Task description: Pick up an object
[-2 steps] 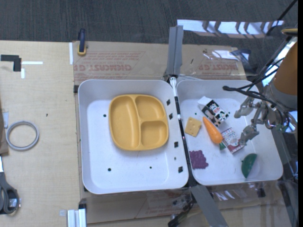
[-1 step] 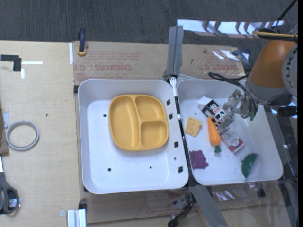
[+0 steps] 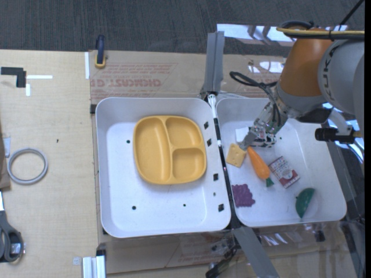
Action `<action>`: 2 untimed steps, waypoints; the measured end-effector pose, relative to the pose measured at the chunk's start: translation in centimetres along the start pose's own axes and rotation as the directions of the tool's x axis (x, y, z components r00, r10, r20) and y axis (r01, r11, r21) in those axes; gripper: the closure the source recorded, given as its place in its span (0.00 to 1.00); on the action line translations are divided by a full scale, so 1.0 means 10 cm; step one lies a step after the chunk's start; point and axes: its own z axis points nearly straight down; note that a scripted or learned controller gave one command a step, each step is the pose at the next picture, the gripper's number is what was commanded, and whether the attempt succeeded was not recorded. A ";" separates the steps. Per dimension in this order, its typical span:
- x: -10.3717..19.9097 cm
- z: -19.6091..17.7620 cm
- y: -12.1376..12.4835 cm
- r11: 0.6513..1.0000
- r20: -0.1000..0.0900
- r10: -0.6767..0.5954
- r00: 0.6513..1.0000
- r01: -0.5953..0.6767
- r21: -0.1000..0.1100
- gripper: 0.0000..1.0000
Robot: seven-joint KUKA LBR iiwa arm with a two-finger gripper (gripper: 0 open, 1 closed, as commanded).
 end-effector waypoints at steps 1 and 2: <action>-0.17 0.34 -0.02 0.921 -0.001 0.389 0.921 -0.389 0.003 0.00; 0.03 -0.08 -0.23 0.724 0.000 0.690 0.724 -0.690 0.004 0.00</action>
